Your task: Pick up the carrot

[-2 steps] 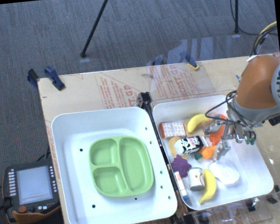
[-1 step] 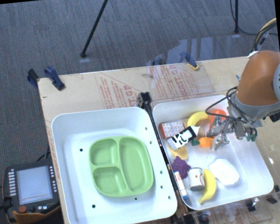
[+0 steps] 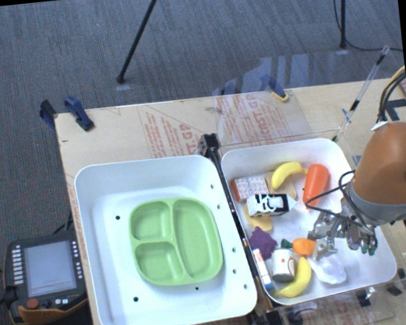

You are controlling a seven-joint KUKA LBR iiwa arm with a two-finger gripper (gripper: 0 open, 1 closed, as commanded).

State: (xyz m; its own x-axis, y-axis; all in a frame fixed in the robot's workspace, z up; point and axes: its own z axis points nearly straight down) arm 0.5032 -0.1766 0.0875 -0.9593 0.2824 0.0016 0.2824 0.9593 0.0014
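The carrot [image 3: 302, 246] is a short orange piece with a green stub at its left end, lying in the lower middle of the right bin [image 3: 379, 265]. My gripper [image 3: 329, 236] hangs low over the bin just to the right of the carrot, at its right tip or touching it. The metal parts of the hand blur together here, and I cannot see the carrot lifted off the bin floor. The orange-banded wrist [image 3: 387, 166] covers the bin's right side.
Packed around the carrot are a purple toy [image 3: 263, 240], a white can [image 3: 282, 264], a banana [image 3: 298, 282] and a clear plastic piece [image 3: 331, 270]. Farther back lie a larger orange vegetable [image 3: 315, 183], another banana [image 3: 288, 172] and small boxes [image 3: 250, 187]. The left bin [image 3: 99, 206] holds a green divided plate [image 3: 175, 240].
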